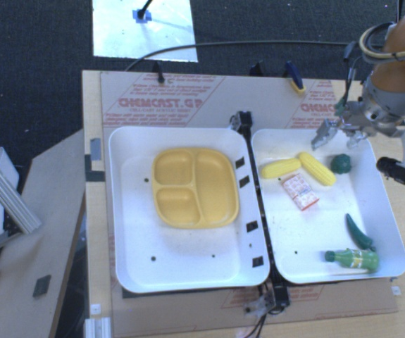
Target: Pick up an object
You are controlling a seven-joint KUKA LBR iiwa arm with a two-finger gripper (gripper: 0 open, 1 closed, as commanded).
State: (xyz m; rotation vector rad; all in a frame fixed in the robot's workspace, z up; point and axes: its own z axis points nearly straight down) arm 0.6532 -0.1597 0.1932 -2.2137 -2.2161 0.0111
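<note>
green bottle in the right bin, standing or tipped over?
Tipped over. The green bottle lies flat on its side on the floor of the right bin, near the front corner, its neck pointing left toward the divider.

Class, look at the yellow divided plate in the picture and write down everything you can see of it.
The yellow plate is a rounded square tray that looks like matte plastic, moulded into three compartments: two smaller ones on its left half, one above the other, and a longer one on its right. It lies flat, right way up, slightly turned, near the middle of the left white bin. Nothing lies in its compartments, and it touches only the bin's floor. The gripper hangs over the other bin.
</note>
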